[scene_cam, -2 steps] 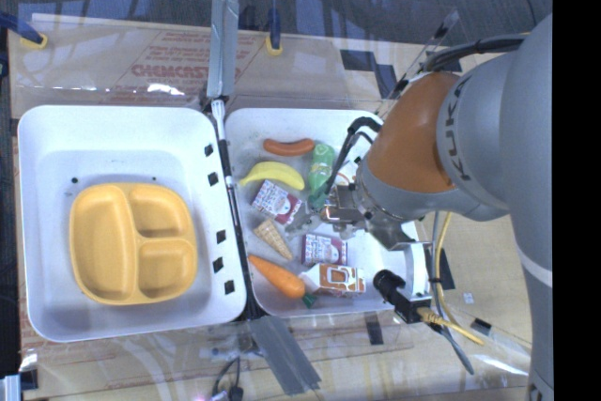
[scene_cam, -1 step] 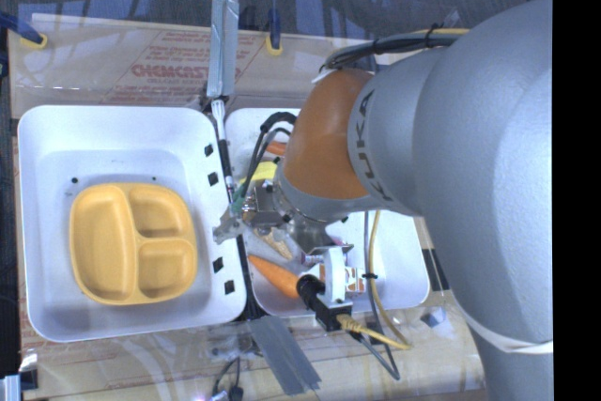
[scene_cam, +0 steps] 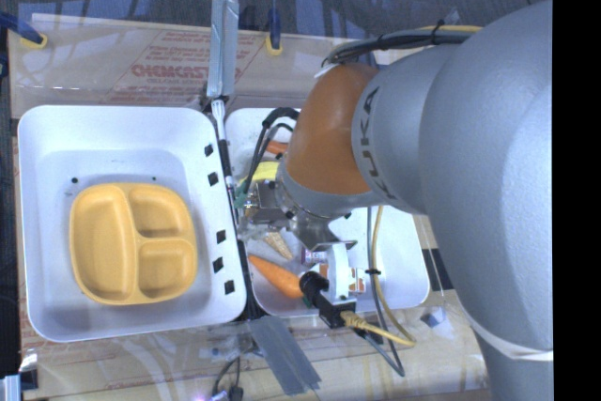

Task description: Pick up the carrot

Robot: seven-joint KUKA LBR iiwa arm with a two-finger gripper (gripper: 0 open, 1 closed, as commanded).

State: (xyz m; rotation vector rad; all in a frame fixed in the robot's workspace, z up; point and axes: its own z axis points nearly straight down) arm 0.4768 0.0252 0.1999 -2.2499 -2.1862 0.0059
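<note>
The carrot (scene_cam: 275, 275) lies at six o'clock in the right bin (scene_cam: 410, 282). "KUKA" marks the arm (scene_cam: 376, 146). The left bin (scene_cam: 38, 202) holds a yellow divided tray (scene_cam: 131, 242).

Orange carrot (scene_cam: 275, 274); yellow tray (scene_cam: 131, 242) — white bins (scene_cam: 38, 202)
</note>
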